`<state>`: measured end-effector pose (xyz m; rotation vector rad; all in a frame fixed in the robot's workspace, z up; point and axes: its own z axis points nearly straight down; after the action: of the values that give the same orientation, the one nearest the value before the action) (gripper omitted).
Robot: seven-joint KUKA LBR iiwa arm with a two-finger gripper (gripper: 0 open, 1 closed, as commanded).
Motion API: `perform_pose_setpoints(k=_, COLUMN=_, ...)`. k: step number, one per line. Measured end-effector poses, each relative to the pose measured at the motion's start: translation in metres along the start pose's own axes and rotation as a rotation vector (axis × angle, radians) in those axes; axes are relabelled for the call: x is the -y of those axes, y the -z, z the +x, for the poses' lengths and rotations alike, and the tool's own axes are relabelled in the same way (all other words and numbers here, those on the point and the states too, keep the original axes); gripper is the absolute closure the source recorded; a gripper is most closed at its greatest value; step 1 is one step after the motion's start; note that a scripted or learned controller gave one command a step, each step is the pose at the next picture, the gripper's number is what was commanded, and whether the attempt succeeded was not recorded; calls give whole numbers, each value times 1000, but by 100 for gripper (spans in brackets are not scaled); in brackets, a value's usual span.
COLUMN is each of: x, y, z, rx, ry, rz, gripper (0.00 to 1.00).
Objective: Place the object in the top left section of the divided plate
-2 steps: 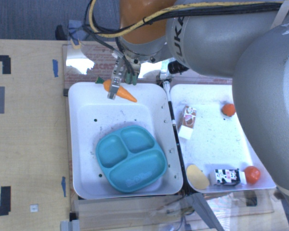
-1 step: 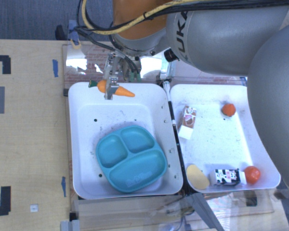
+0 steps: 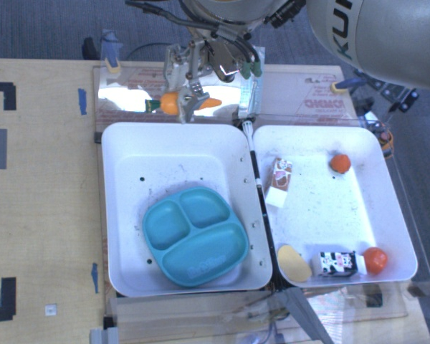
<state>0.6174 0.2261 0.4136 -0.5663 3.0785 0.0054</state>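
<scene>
Claw (image 3: 190, 104) hangs past the far rim of the left bin (image 3: 122, 192), clenched on a toy carrot (image 3: 178, 104), carried high to clear the wall toward the divided plate (image 3: 195, 236).

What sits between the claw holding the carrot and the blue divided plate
In the camera view, the claw grips the carrot above the left bin's far rim. Between it and the divided plate lie that rim and bare white bin floor.

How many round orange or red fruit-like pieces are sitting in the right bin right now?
2. One orange ball lies near the right bin's far right corner; a redder one sits in the near right corner, beside the black-and-white carton. None looks hidden.
</scene>
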Motion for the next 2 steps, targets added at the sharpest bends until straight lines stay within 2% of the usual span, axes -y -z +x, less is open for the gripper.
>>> perform_pose_setpoints(k=1, x=24, y=20, z=-36, rx=-6, ry=131, rz=0, gripper=100)
perform_pose_setpoints(k=2, x=32, y=20, z=-42, rx=-4, ry=256, rz=-1, gripper=100)
